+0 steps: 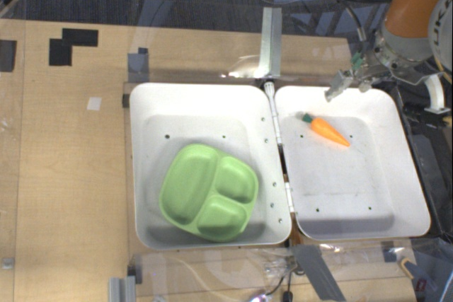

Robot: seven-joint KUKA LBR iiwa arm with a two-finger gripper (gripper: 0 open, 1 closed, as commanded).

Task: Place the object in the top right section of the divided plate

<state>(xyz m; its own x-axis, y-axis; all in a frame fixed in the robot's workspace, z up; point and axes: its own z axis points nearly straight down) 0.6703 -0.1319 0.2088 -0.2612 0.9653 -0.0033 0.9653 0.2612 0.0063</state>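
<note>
Camera view has the pincer [342, 86] hanging over the right bin's [396, 219] back edge, can't tell if it's open, and nothing's visibly in it. Toy carrot [327, 129] lies just below it, apart. Green divided plate [208, 191] sits well off to the pincer's left. My worry: carrot's slanted, so a misaligned grab could roll it away. Arm reaches in from the right, wrist angled down-left.

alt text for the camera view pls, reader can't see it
A toy carrot lies in the right white bin, and a green divided plate sits in the left white bin. The grey and orange arm's gripper hangs over the right bin's far edge, apart from the carrot.
</note>
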